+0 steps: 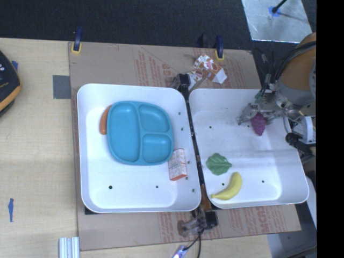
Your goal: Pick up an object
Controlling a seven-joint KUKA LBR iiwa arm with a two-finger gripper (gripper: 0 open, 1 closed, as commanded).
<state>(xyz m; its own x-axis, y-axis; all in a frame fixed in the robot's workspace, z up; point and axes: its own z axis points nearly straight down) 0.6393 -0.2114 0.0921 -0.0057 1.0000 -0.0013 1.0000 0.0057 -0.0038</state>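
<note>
Over the right bin (279, 195), toward its far side, my gripper (259, 113) hangs directly above a small purple object (259, 124). My metal fingers splay out to either side at the top of that object, and its lower part pokes out beneath them toward the near edge. I cannot tell whether I am clamped on it or merely resting around it; the view from above hides the contact. I judge this to be the grasp step: either just closing or about to lift. The next move calls for a firm squeeze and a straight rise, watching whether the purple piece comes up with me. Nearer in the same bin lie a green leaf (219, 163) and a yellow banana (229, 187), well apart from me. The left bin (134, 198) holds a blue divided plate (140, 133).
</note>
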